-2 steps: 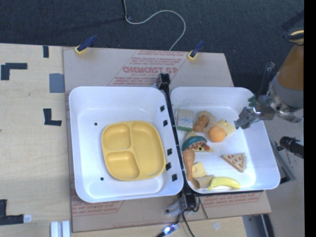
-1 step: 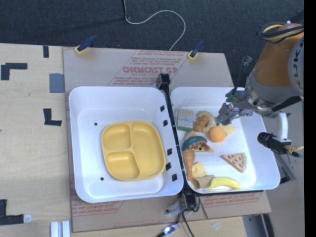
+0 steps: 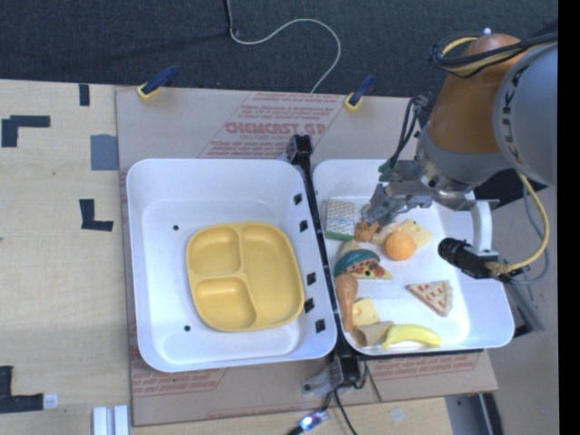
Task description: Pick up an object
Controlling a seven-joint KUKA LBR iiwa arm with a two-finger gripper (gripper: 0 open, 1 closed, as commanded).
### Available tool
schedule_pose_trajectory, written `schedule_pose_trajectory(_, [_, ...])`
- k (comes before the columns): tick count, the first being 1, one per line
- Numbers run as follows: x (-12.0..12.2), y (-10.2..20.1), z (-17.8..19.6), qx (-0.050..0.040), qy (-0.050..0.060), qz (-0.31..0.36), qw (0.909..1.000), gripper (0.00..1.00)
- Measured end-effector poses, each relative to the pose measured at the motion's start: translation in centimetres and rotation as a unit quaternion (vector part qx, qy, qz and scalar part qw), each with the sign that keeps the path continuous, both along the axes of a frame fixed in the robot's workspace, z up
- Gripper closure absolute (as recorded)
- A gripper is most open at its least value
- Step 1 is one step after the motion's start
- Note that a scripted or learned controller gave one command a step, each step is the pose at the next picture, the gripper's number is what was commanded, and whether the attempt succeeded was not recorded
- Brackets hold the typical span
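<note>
We look down on a pale wooden worktop (image 3: 54, 270) with a cardboard sheet (image 3: 263, 130) laid over it and dark carpet at 12 o'clock. 2 shallow white bins sit side by side on the cardboard. The left bin (image 3: 149, 243) holds a yellow divided plate (image 3: 243, 275) with 3 compartments, lying flat near its middle.

The right bin (image 3: 489, 320) carries the small objects. From the bin's centre, a checked packet (image 3: 340, 216) lies at 10 o'clock, an orange ball (image 3: 400, 245) sits near the centre, and a pale yellow piece (image 3: 420, 232) touches it at 1 o'clock. A multicoloured toy (image 3: 361, 263) lies at 8 o'clock, a brown carrot-like piece (image 3: 347, 299) below it, a pale cheese block (image 3: 366, 313) just beside that, a banana (image 3: 410, 336) at 6 o'clock, and a triangular sandwich wedge (image 3: 432, 294) at 4 o'clock.

The arm (image 3: 480, 89) reaches in from 3 o'clock. Its pincer (image 3: 381, 214) hangs low over the bin, just at 11 o'clock of the orange ball, right above a small brown item (image 3: 365, 233). We cannot tell whether the pincer is spread or pressed together, nor whether it touches anything.
</note>
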State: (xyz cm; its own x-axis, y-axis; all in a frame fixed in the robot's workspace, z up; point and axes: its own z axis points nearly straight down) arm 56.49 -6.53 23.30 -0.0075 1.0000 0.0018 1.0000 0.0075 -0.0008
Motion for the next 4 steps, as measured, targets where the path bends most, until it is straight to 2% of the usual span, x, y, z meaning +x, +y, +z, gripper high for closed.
schedule_pose_trajectory(1, [2.3, 5.1, -1.3, -0.0006, 0.000, 0.000, 1.0000, 1.00])
schedule_pose_trajectory(2, [3.4, 9.6, -1.9, -0.0010, 0.000, -0.001, 1.0000, 1.00])
schedule_pose_trajectory(3, [3.1, 10.0, 0.2, -0.0005, 0.000, -0.003, 1.0000, 1.00])
schedule_pose_trajectory(4, [3.2, 9.6, -2.0, -0.0018, 0.001, -0.003, 1.0000, 1.00])
